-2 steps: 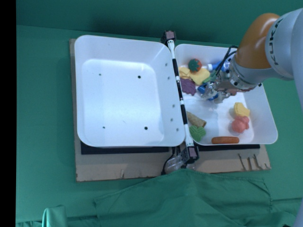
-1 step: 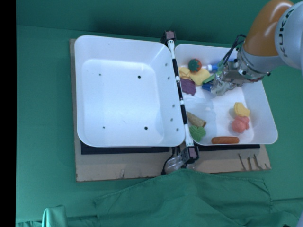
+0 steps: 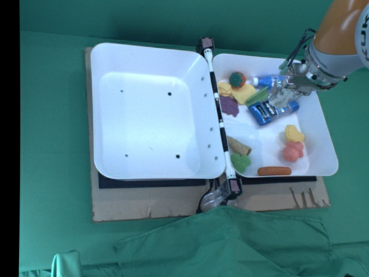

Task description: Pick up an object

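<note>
Pincer [image 3: 281,100], grip unclear, hovers over one blue packet [image 3: 272,112] and one orange sausage [image 3: 274,171].

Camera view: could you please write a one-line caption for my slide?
KUKA arm's end effector low over the blue packet in the right bin, among small toys; left bin beside it.

Worktop [image 3: 52,126] draped in green cloth. Two bins [image 3: 150,68] seen white, left one dotted with dark spots. Blue packet [image 3: 268,113], purple toy [image 3: 229,105], yellow toy [image 3: 294,134], pink toy [image 3: 293,151], orange sausage [image 3: 274,171] noted. Arm [image 3: 343,22] banded orange.
</note>
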Tool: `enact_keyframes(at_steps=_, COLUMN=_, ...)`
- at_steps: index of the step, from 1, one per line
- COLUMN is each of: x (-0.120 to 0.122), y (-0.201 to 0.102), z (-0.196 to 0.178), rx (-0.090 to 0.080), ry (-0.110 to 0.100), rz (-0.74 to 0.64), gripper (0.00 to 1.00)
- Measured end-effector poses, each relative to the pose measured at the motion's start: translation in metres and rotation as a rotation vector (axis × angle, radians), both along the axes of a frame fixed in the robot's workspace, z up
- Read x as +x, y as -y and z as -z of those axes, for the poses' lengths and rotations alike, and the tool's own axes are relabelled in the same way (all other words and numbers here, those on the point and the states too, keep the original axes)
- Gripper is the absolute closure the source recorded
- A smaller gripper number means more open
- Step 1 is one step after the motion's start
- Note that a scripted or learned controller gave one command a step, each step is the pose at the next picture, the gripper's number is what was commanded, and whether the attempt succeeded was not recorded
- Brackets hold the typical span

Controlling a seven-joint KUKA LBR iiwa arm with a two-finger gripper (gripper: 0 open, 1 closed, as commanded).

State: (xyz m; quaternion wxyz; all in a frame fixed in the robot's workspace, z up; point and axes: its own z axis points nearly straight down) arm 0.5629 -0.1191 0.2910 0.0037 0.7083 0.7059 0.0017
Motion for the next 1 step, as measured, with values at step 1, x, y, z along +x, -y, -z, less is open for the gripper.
enact_keyframes(at_steps=1, x=-0.0027, y=-0.0008, z=-0.0628, rx=0.000, ry=0.001, rz=-0.001, gripper=1.00)
